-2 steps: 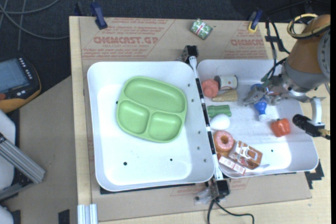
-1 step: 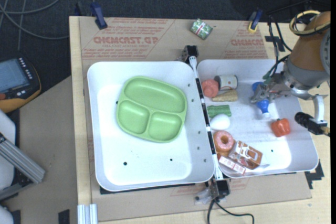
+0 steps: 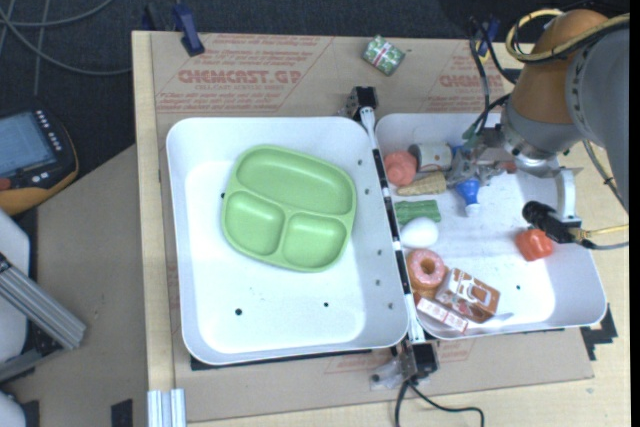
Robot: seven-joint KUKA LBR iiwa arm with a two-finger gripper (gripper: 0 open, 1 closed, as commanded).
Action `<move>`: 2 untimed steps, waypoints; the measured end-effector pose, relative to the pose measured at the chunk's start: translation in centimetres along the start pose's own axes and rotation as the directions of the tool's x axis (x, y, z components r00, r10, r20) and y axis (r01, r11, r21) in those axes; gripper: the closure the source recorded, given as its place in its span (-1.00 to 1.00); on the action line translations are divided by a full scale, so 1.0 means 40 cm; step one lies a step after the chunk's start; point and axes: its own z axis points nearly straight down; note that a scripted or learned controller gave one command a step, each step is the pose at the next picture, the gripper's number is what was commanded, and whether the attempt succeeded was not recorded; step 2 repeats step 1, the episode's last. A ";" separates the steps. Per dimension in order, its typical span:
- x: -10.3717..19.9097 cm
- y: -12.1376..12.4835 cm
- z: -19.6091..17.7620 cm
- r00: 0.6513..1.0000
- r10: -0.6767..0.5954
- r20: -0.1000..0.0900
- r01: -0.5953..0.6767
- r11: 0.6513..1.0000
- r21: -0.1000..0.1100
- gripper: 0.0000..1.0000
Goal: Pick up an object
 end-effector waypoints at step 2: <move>0.215 -0.017 -0.254 1.000 -0.002 -0.002 0.002 1.000 -0.002 1.00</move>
